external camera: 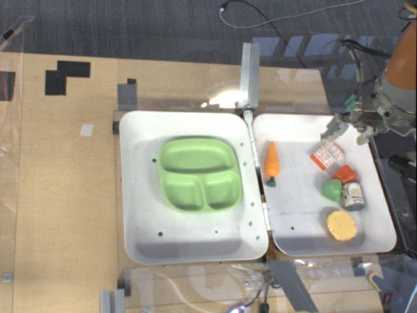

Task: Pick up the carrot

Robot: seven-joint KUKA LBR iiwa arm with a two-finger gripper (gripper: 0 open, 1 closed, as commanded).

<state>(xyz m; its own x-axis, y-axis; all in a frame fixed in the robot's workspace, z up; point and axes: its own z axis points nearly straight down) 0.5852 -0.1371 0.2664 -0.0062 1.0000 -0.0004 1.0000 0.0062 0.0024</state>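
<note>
Both bins (195, 243) are white. A light green tray (199, 175) sits in one. The carrot (272, 160) is orange with a dark green end; nearby lie a yellow biscuit (341, 225) and a red-and-white packet (327, 155).

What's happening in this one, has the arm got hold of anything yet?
Not yet. The grey arm's gripper hangs over the upper right of the right-hand white bin, near a small red-and-white packet, with nothing between its fingers. The orange carrot with a green top lies untouched at that bin's left edge. A green divided tray sits in the left bin.
</note>
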